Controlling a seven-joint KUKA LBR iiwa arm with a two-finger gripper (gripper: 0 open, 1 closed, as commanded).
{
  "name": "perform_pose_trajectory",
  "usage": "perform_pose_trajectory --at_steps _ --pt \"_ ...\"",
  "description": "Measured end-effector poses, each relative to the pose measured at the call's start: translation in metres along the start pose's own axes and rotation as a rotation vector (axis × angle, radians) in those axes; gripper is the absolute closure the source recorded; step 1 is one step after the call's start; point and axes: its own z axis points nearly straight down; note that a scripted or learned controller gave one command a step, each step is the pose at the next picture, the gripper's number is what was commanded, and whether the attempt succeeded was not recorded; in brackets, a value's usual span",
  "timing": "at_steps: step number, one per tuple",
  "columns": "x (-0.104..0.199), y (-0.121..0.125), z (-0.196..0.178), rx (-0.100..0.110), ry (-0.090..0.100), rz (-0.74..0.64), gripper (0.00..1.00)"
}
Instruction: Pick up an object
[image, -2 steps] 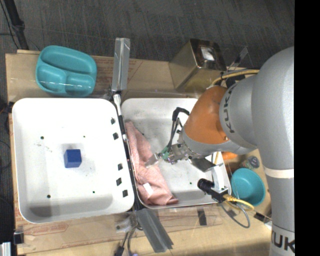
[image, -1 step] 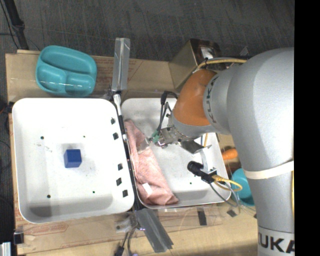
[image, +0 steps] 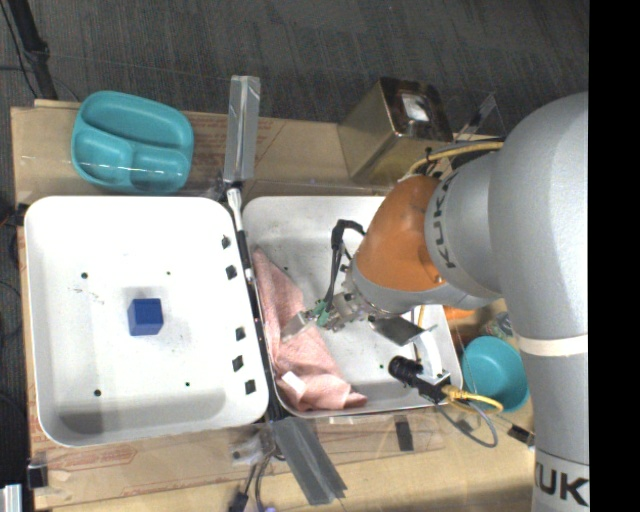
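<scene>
A pink cloth (image: 303, 345) lies crumpled along the left side of the right bin (image: 300, 215), running from mid-height down to the front corner. My gripper (image: 318, 316) reaches down from the arm's orange band and sits right at the cloth's right edge, touching or just above it. A small blue cube (image: 146, 315) rests alone in the left bin (image: 60, 400), far from the gripper.
A teal lidded container (image: 132, 140) sits on the bench behind the left bin. A teal bowl (image: 495, 370) stands to the right of the right bin. The arm's bulk covers the right bin's right half. A tan box (image: 400, 125) stands behind it.
</scene>
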Motion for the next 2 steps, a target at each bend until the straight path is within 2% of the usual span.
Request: perform_pose_trajectory --at_steps 1,2 --pt "-0.001 0.001 -0.01 -0.001 -0.001 -0.005 1.0" --pt "0.064 0.06 -0.1 -0.001 -0.001 0.226 1.0"
